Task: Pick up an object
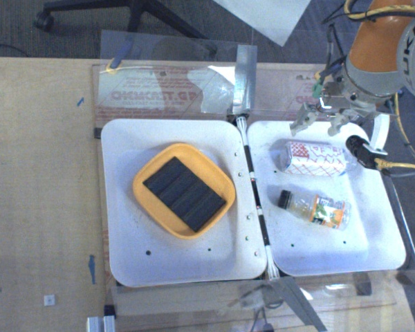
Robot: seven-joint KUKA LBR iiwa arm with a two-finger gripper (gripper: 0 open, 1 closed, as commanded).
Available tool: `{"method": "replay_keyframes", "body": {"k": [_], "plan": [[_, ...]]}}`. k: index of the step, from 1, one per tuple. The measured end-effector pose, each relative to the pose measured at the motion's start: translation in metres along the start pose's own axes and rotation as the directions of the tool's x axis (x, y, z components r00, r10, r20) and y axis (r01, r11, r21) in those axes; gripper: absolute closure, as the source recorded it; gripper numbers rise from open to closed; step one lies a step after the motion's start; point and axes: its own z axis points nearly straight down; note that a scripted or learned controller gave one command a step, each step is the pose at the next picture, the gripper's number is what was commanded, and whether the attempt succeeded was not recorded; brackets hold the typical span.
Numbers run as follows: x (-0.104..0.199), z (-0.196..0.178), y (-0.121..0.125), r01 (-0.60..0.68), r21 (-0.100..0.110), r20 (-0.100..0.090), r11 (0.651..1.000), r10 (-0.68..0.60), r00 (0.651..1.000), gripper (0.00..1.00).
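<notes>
Camera view shows the jaws spread apart with nothing between them, at the right bin's (394, 244) far rim. Just nearer lies the red-patterned white can (310, 157); beyond it a small bottle (313, 208), with bare floor toward the near edge.

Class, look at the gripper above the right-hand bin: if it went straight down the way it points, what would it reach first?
Probably the white can with the red pattern, lying on its side just below the gripper in the right white bin. Depth is unclear from this slanted view, so it might land on the bin's floor beside the can instead.
</notes>
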Motion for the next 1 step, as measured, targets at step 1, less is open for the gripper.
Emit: {"method": "replay_keyframes", "body": {"k": [1], "plan": [[-0.0304, 0.1071, -0.0077, 0.083, -0.007, 0.002, 0.997, -0.083, 0.997, 0.0]]}}
